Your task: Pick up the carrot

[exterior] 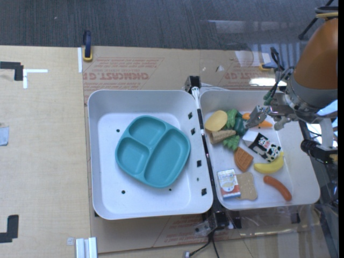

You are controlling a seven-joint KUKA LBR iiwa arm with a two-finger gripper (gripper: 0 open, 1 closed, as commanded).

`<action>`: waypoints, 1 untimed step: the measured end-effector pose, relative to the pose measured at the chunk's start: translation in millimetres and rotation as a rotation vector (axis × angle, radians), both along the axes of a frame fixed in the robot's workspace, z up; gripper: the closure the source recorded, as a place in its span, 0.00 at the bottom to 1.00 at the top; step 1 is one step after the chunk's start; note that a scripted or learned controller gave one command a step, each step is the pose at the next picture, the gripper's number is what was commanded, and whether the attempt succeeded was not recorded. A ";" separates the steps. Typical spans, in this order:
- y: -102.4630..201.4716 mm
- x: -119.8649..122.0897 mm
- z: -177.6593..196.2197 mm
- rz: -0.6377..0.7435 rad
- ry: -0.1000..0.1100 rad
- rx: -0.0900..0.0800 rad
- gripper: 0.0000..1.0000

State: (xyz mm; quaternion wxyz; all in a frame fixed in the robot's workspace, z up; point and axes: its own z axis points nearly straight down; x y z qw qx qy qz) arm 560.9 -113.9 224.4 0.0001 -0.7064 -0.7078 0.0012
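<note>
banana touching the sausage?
Apart. The camera view shows bare white bin floor between the banana and the sausage in the right bin.

On the bench [43, 144], the left bin [102, 198] holds a teal divided plate [153, 151]. The right bin [306, 192] holds toy food: a banana [269, 166], a sausage [278, 187], a slice of bread [248, 185], a small carton [228, 183] and green leaves [235, 121]. The gripper [260, 113] hangs over the bin's far side, just beside the orange carrot [264, 124].
</note>
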 end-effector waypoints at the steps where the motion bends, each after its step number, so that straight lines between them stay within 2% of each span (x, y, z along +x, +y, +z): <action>1: -43.7 50.7 -82.1 -0.112 0.002 0.000 0.00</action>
